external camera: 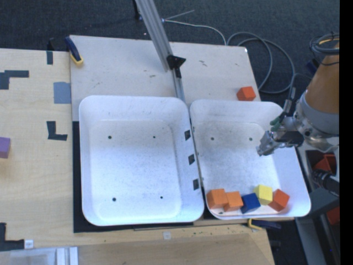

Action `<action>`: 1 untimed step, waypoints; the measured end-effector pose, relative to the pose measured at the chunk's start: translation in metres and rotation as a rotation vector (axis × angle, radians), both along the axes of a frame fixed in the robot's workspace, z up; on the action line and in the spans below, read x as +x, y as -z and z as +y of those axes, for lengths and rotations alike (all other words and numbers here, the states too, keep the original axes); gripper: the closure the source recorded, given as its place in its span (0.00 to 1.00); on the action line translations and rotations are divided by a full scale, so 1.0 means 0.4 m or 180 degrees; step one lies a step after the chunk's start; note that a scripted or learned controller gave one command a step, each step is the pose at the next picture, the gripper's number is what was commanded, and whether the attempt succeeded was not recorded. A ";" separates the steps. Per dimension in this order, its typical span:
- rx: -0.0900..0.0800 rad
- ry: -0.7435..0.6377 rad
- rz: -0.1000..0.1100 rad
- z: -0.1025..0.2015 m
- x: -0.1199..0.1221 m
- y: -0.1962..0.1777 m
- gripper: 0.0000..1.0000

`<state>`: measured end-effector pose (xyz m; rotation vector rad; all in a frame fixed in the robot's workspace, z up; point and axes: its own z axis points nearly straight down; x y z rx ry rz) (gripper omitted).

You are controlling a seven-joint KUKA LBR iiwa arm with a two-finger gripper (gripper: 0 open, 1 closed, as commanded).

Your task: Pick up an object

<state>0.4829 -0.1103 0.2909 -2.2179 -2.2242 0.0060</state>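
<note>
Blocks lie in a row along the right bin's near wall; claw state unclear.

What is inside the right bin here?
Along the right bin's near edge sit five blocks: two orange, blue, yellow, red-orange. The tool covers some floor.

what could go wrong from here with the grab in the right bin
1. The blocks are bunched along the near wall of the right bin: two orange blocks, the blue block, the yellow block and a red-orange block sit nearly touching, so a finger may land on a neighbour.
2. The pincer hangs well up-bin from them; closing there would likely catch nothing.
</note>
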 end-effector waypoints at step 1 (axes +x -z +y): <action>-0.0002 0.0000 0.0003 0.000 0.000 0.001 0.00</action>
